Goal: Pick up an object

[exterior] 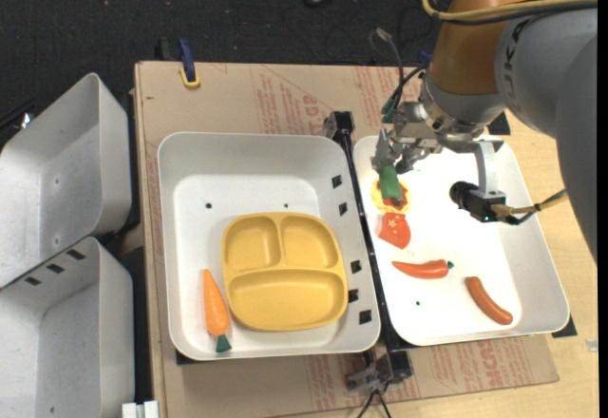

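Observation:
My gripper (396,158) hangs over the far left corner of the right bin (532,245). Directly below its tip lies a small green piece (389,184) on top of a yellow item (399,197); whether the gripper touches the green piece is unclear. A red strawberry-like piece (395,230) lies just in front of them. Nearer the front lie a red chili pepper (421,268) and a brown sausage (488,300). An orange carrot (216,305) lies in the left bin (190,179).
A yellow divided tray (283,271) fills much of the left bin, with the carrot beside its left edge. A black fitting with a cable (475,199) hangs off the arm over the right bin. Two more white bins (57,217) stand at the far left.

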You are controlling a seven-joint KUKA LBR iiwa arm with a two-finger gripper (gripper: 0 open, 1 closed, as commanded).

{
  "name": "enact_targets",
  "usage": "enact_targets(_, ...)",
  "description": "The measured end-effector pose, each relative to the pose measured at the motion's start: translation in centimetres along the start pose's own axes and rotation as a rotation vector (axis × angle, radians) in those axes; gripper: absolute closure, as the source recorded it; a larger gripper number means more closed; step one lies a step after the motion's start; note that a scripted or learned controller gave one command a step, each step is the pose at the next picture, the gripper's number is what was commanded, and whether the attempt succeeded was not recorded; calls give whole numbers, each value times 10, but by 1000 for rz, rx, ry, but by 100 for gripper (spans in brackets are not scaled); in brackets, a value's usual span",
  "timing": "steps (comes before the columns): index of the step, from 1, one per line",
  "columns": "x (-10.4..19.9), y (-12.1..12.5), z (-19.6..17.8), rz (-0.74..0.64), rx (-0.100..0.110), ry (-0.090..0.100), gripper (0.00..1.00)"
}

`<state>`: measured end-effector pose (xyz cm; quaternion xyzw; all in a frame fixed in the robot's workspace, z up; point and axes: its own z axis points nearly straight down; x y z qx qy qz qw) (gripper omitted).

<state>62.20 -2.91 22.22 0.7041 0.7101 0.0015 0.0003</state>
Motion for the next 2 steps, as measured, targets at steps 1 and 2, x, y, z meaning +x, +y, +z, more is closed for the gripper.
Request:
enact_targets(1, 53, -4, -14, 1, 1, 0, 100)
enact_targets(2, 106, 0, -18, 0, 1, 0, 100)
